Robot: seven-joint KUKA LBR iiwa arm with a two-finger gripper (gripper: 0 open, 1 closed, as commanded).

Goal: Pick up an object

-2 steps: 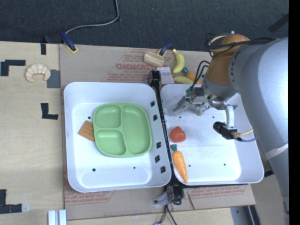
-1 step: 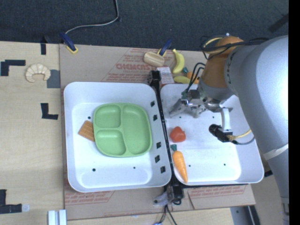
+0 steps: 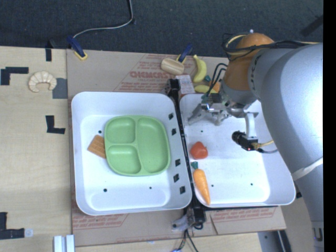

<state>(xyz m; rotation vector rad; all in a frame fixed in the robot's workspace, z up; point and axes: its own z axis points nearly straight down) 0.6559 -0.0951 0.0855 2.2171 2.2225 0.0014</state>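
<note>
The end effector (image 3: 209,113) of the grey KUKA arm hangs over the upper left corner of the right-hand shallow white bin (image 3: 273,190), its metal fingers splayed apart and holding nothing. In the overhead camera view, 2 candidates for the pick lie lower in that bin: a small red tomato-shaped toy (image 3: 198,150) near the dividing wall, and an orange plastic carrot (image 3: 201,185) below it, resting close against the bin's left edge. Both sit apart from the fingers, the tomato the nearer.

The left-hand white bin (image 3: 84,140) carries a green 3-compartment plastic plate (image 3: 137,145) with a tan wedge-shaped piece (image 3: 97,146) tucked at its left side. On the desk beyond the bins lie a yellow toy banana (image 3: 200,69), a beige roll-shaped toy (image 3: 172,65) and, far left, a pale croissant toy (image 3: 42,81).

The risks, as judged from here: the round tomato could roll or squirt from closing fingers, and the carrot's place hard by the wall leaves little room for a finger on that side, so a descent there may strike the rim or close on air.
</note>
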